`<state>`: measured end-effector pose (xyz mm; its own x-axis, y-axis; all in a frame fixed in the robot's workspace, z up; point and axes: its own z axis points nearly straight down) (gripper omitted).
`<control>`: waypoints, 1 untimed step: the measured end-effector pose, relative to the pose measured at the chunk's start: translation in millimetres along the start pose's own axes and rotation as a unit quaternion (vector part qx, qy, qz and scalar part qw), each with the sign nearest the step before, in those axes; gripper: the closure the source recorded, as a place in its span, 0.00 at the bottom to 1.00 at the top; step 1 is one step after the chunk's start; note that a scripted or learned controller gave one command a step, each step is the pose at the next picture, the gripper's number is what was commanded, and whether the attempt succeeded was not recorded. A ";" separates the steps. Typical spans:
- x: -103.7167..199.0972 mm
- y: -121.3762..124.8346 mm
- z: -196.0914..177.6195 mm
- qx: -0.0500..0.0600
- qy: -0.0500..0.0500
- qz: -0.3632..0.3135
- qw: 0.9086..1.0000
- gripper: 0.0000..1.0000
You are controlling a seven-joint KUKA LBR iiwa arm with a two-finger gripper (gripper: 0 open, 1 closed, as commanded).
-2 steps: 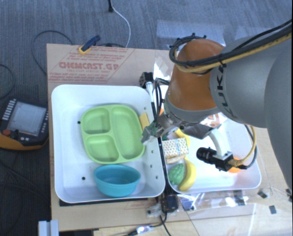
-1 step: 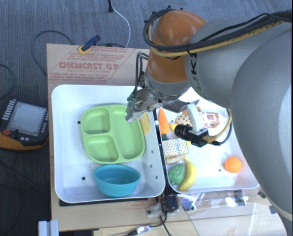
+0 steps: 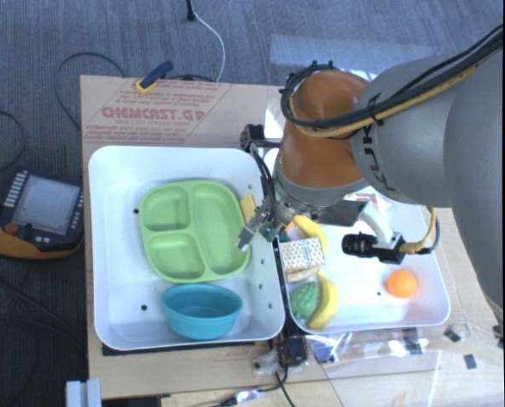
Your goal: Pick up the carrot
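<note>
1. The grey arm (image 3: 430,117) comes in from the right of the frame, and its orange band (image 3: 320,134) sits above the middle, over the upper edge of the bins.
2. The gripper (image 3: 254,231) hangs at the centre of the frame, over the wall where the two bins meet, just beside the right edge of the green plate (image 3: 191,231). The view is too small and cluttered to tell whether it is open or closed, or whether it has anything in it.
3. The carrot (image 3: 402,284), if the small rounded orange thing is it, lies on the floor of the right bin (image 3: 363,305) towards the lower right, well apart from the gripper.
4. Along the left side of the right bin lie a patterned packet (image 3: 303,253), a dark green item (image 3: 302,299) below it, and a banana (image 3: 325,303) touching that item.
5. The left bin (image 3: 117,185) holds the divided green plate and, below it, a blue bowl (image 3: 202,310).
6. A handheld screen (image 3: 36,214) rests on the carpet at the left edge of the frame.
</note>
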<state>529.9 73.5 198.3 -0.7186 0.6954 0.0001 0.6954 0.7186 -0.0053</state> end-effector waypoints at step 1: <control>-72.3 -93.9 -49.4 -0.002 -0.004 -0.097 0.995 1.00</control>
<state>516.8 -44.0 248.2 -0.8398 0.5428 -0.0071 0.5428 0.8398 -0.0016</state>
